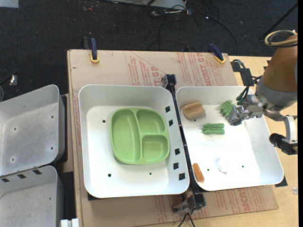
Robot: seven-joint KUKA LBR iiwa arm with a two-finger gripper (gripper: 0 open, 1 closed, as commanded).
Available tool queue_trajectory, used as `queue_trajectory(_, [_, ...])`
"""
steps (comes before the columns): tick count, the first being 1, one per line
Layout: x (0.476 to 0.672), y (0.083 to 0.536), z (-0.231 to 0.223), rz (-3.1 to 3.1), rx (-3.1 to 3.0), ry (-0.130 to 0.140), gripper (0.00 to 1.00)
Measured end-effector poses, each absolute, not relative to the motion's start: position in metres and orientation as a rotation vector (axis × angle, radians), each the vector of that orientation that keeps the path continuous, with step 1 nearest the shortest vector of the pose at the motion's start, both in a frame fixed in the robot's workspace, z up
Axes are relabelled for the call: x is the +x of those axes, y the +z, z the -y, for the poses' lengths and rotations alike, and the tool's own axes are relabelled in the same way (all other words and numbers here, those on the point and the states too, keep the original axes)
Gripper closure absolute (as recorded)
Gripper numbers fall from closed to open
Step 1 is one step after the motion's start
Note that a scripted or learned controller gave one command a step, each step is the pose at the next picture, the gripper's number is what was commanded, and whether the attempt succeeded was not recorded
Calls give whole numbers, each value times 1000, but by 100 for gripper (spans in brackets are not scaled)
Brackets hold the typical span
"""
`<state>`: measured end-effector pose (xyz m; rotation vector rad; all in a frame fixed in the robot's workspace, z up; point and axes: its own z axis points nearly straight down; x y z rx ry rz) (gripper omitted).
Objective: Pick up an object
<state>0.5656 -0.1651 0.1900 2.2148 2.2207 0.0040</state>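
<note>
I see red letters printed on the brown cardboard (128, 63) under the two bins. They run in slanted lines near the top edge and again along the bottom edge. The letters look upside down or turned, and they are too blurry for me to read.

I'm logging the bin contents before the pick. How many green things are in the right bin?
2: a green piece lying mid-bin, and another green piece at the gripper, near the far wall. The arm may hide more.
</note>
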Motion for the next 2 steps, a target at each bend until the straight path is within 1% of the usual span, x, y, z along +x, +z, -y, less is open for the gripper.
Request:
queue_trajectory(1, [567, 221, 165, -2222, 2216, 3, 100])
queue_trajectory(2, [566, 231, 115, -2230, 2213, 2, 100])
